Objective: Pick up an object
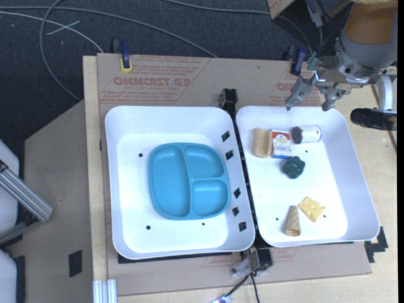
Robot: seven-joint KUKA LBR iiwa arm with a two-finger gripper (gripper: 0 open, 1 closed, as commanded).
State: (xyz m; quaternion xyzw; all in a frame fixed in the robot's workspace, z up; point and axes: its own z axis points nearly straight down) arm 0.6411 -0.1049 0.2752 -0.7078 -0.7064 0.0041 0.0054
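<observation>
**Camera view: jaws spread, holding nothing**

Camera view has the gripper (pixel 310 98) hovering over the right bin's (pixel 360 188) far rim, fingers splayed wide with nothing between them. Just below the jaws sit a small carton (pixel 281 144), a white tube (pixel 307 134) and a dark green lump (pixel 293 167). Bare bin floor lies right of them. Board lettering reads "CHEMCAST".
</observation>
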